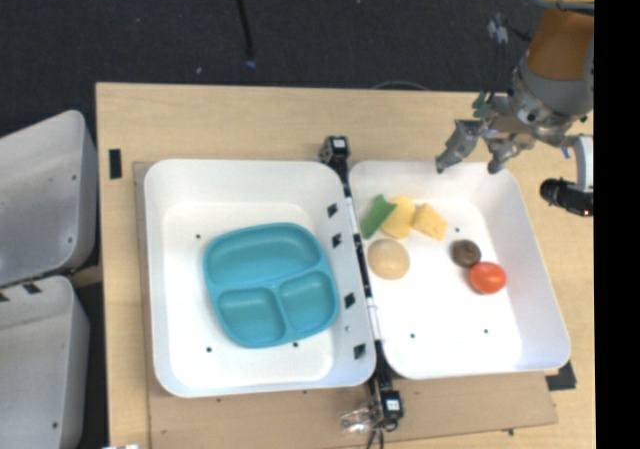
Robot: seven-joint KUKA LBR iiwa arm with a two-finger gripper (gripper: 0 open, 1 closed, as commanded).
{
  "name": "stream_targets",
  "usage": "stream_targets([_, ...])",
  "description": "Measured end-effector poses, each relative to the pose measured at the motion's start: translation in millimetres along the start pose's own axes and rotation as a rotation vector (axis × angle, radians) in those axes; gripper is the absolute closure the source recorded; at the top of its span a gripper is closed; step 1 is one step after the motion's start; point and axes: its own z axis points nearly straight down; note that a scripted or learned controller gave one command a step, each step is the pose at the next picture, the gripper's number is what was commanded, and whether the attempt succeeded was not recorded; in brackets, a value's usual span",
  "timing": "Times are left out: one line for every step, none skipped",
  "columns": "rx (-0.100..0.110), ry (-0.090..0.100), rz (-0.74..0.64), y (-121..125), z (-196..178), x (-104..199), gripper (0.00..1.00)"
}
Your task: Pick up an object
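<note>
From where I stand, the pick has not begun in earnest. The gripper (470, 155) hangs over the far rim of the right bin (520, 337), its two fingers spread wide with nothing between them. It sits well above the bin floor as far as I can judge, and nothing in the bin looks touched.

Taking the right bin as the landmark, every candidate lies inside it, toward its far-left half. A green piece (376, 215) rests nearest the divider with the left bin (180, 357), touching a yellow piece (398, 218), and a second yellow piece (432, 222) sits just beside that. In front of them is a pale round object (388, 259). Further toward the bin's right wall lie a small brown object (465, 253) and, touching it or nearly so, a red tomato-like object (487, 278). The near half of the bin floor is bare.

In the left bin a teal divided tray (270, 282) lies flat.

So what is done, by my reading, is only the approach. Left to do: choosing one item, descending over it, closing, and lifting. The two yellow pieces lie closest beneath the open fingers, though crowded neighbours there could spoil a clean grasp.
</note>
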Motion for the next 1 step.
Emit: stream_targets([0.005, -0.001, -0.002, -3.2, 51.3, 7.0, 0.0])
